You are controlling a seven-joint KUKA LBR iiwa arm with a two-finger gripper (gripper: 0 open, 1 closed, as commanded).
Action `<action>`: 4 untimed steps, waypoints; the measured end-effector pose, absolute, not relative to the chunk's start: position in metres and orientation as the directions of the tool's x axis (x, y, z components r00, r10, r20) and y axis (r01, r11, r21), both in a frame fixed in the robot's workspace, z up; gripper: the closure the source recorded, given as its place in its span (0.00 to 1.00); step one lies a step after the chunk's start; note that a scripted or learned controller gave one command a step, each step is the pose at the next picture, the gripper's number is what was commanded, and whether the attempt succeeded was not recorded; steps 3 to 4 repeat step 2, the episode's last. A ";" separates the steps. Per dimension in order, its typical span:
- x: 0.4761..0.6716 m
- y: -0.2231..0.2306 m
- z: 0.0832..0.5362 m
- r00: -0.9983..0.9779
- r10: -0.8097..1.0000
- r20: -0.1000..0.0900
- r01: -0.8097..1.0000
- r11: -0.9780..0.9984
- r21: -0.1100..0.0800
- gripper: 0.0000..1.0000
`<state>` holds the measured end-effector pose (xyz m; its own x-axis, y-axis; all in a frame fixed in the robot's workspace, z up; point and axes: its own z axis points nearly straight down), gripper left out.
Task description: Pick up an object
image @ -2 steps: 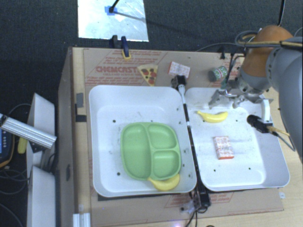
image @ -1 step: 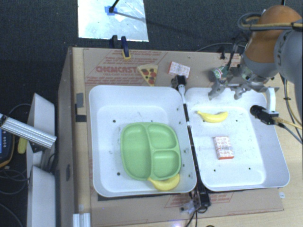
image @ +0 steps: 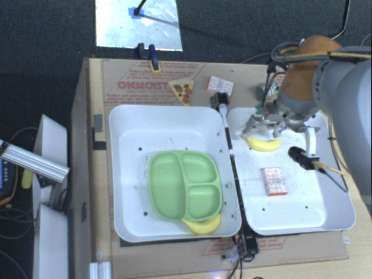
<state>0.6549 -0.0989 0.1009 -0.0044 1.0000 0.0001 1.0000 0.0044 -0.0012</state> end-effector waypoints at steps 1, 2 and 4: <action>0.646 -0.092 0.085 -0.003 1.000 0.000 1.000 0.003 0.001 0.00; 0.647 -0.092 0.096 -0.005 1.000 0.000 1.000 0.005 0.004 1.00; 0.647 -0.092 0.096 -0.005 1.000 0.000 1.000 0.005 0.004 1.00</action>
